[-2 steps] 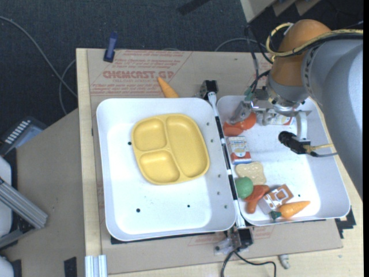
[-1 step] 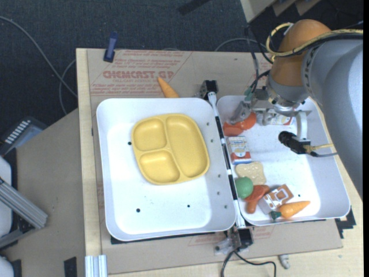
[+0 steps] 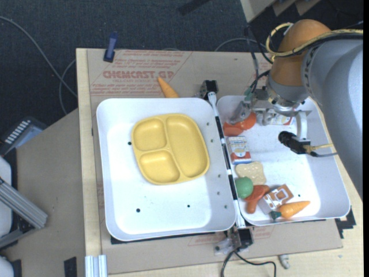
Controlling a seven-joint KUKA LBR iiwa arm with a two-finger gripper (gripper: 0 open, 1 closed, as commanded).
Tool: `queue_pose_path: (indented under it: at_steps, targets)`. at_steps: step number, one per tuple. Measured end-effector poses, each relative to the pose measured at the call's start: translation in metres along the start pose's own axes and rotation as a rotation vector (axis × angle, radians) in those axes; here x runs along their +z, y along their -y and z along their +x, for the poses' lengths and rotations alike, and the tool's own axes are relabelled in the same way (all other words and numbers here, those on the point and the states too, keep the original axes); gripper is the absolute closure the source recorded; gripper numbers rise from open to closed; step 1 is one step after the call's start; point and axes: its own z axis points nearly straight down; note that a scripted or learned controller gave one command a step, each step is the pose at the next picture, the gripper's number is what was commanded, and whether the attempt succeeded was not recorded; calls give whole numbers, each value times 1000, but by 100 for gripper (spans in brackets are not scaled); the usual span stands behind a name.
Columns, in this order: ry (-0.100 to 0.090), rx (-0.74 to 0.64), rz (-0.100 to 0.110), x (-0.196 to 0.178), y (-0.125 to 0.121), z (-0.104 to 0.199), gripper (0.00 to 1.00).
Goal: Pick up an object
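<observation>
My gripper (image 3: 252,107) hangs low over the far left corner of the right bin (image 3: 323,180). Right below it, touching or nearly touching, lies a red-orange toy piece (image 3: 241,124). Along the bin's left side, towards the front, lie a small carton (image 3: 239,149), a pale bread slice (image 3: 249,171), a green ball (image 3: 244,186) and a red sausage-like piece (image 3: 257,195). Near the front edge are a small brown-and-white box (image 3: 278,195) and a carrot (image 3: 292,209). The grey arm with its orange band (image 3: 295,44) covers the bin's far right part.
The left bin (image 3: 124,201) holds a yellow divided plate (image 3: 170,148). An orange piece (image 3: 168,88) lies on the cardboard behind the left bin, and a blue clip (image 3: 110,47) sits at the board's far edge. A black cable plug (image 3: 293,142) hangs beside the wrist.
</observation>
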Motion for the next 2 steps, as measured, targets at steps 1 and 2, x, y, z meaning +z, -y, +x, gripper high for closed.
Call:
queue_pose_path:
  at_steps: [1,2]
  targets:
    - [0,0,1,0,0,5,0]
    - [0,-1,-1,-10,0,5,100]
